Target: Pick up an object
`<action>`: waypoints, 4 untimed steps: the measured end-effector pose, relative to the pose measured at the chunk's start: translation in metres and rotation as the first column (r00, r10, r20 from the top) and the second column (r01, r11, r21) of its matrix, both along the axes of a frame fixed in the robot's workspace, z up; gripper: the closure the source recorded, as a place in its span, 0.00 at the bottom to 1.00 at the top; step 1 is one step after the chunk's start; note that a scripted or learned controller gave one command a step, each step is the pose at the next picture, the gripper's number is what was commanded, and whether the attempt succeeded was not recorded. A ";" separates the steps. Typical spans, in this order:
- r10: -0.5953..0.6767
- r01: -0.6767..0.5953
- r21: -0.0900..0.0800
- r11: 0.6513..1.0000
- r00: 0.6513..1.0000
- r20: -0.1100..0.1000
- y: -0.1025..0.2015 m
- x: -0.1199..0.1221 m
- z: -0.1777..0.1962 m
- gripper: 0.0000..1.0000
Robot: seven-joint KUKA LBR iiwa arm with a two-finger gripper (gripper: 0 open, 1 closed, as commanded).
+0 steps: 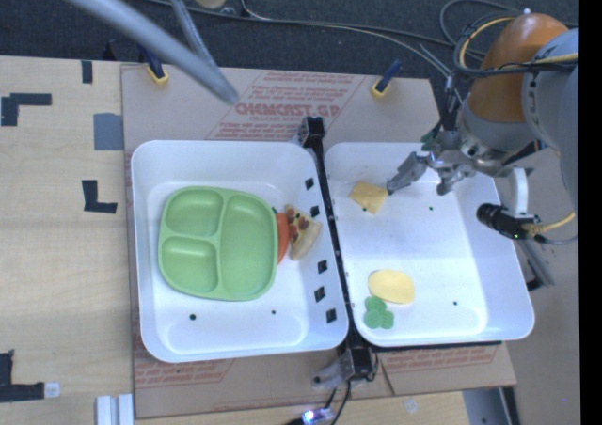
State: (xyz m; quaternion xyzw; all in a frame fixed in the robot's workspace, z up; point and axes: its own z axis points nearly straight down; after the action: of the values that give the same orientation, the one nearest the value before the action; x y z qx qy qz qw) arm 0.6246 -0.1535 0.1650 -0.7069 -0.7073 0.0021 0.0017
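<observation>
arm cut off (right edge); toy food half hidden by tray

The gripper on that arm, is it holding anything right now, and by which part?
Nothing is held. The gripper hangs open over the right bin, just right of a yellow piece, with nothing between its fingers.

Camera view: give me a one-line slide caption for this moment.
Arm's hand hovers beside a yellow chunk in the right bin; green tray sits in the left bin.
</observation>
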 end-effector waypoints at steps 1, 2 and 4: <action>0.002 -0.002 0.000 1.000 1.000 0.000 0.007 0.004 -0.060 0.00; 0.003 -0.003 0.000 1.000 1.000 0.003 0.008 0.005 -0.047 1.00; 0.001 -0.001 -0.001 1.000 1.000 0.010 0.007 0.002 0.061 1.00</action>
State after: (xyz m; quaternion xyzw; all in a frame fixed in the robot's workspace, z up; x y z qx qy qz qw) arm 0.6266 -0.1462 0.2259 -0.7067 -0.7075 -0.0011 -0.0021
